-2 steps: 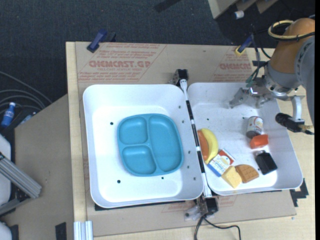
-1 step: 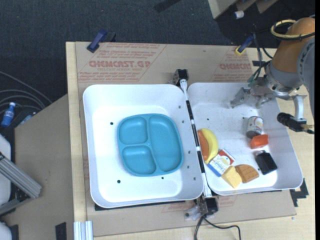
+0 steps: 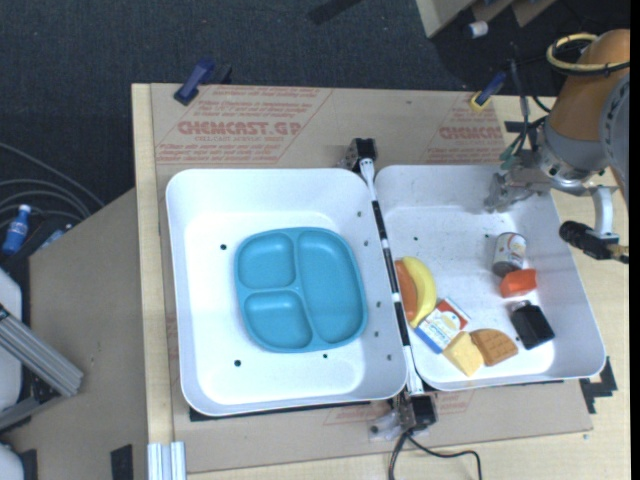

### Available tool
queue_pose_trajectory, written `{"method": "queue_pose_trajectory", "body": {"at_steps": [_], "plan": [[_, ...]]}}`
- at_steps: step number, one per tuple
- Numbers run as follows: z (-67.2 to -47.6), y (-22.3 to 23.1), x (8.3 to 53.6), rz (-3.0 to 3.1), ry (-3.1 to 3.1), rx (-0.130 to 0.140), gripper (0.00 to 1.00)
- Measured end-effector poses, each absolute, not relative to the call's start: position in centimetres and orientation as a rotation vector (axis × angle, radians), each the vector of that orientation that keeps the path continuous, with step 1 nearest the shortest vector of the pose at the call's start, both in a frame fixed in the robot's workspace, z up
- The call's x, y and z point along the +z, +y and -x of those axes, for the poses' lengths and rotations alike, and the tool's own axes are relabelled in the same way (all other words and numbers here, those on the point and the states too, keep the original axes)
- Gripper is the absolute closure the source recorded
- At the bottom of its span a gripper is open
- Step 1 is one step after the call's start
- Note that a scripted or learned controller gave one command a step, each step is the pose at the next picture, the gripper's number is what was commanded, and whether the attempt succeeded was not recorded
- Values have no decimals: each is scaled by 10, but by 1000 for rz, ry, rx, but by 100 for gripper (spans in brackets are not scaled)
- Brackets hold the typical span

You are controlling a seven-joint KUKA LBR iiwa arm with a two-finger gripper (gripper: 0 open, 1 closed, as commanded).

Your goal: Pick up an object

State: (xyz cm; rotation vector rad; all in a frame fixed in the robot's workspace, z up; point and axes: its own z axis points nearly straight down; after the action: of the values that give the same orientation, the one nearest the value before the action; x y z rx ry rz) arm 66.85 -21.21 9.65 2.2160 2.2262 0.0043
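Observation:
The right bin (image 3: 450, 193) holds several small items. A yellow banana (image 3: 420, 286) lies by its left wall, with a small white and blue carton (image 3: 439, 325) just below it. A pale cheese wedge (image 3: 463, 353) and a brown bread piece (image 3: 493, 345) sit near the front edge. Along the right side lie a black block (image 3: 531, 324), an orange piece (image 3: 518, 283) and a silver can (image 3: 507, 252). My gripper (image 3: 505, 190) hangs over the bin's back right corner, above and apart from the can, with nothing seen in it.
The left bin (image 3: 200, 208) carries a blue divided plate (image 3: 299, 288) in its middle. A black hinge strip (image 3: 385, 258) runs between the bins. The grey arm with its orange band (image 3: 590, 98) comes in from the upper right. Cables lie at the far left.

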Motion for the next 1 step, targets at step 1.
{"method": "queue_pose_trajectory", "body": {"at_steps": [1], "plan": [[-668,-211,96,-2217,2229,5,0]]}}
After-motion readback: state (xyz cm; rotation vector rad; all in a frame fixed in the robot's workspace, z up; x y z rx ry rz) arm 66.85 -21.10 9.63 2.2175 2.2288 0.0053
